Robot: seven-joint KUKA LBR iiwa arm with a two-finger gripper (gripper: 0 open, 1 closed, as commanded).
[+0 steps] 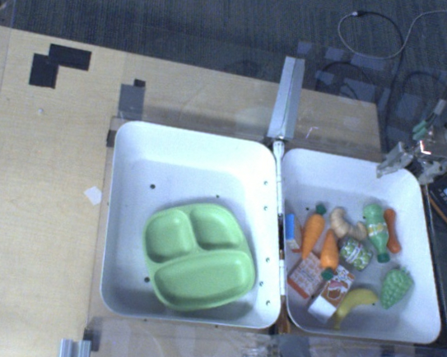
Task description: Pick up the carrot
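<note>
Camera view: two-finger metal gripper [407, 157] hangs over the back-right corner of the right shallow white bin [426, 245], fingers spread apart, nothing between them. Orange tapered carrot [313, 233] lies in that bin's left-centre, beside a second orange carrot [329, 250], well apart from the gripper. Green sectioned plastic plate [200, 253] sits in the left white bin [137, 169].

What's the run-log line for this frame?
stage: pre-grasp | gripper: above right bin's far right corner, holding nothing | carrot: in right bin among toy food | green plate: left bin
</note>
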